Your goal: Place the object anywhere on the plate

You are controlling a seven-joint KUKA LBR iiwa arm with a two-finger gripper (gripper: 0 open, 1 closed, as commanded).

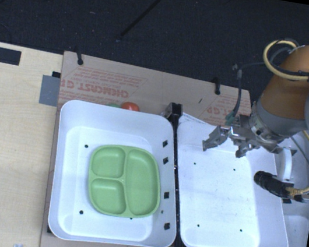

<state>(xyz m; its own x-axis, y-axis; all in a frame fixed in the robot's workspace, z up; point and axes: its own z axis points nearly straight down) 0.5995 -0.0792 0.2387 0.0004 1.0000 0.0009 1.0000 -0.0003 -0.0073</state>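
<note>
Left bin (75, 135): green three-compartment plate (125, 180) lying flat at centre. Right bin (268, 232): gripper (227, 143) above far edge, fingers spread, nothing between. Small red object (129, 107) behind left bin's far rim, outside.

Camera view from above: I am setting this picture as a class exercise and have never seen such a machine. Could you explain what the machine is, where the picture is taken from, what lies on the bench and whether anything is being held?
The picture comes from one fixed camera above a bench, looking down at a slant. The machine is a robot arm, grey with an orange band, reaching in from the right. At its end is a gripper with two fingers, spread apart, with nothing between them. On the bench sit two shallow white bins side by side. The left bin holds a green plate divided into three compartments. The gripper hangs over the far edge of the right bin. Just behind the left bin, a small red object lies on the cardboard. The job is to put an object on the plate; nothing lies on the plate yet.
</note>
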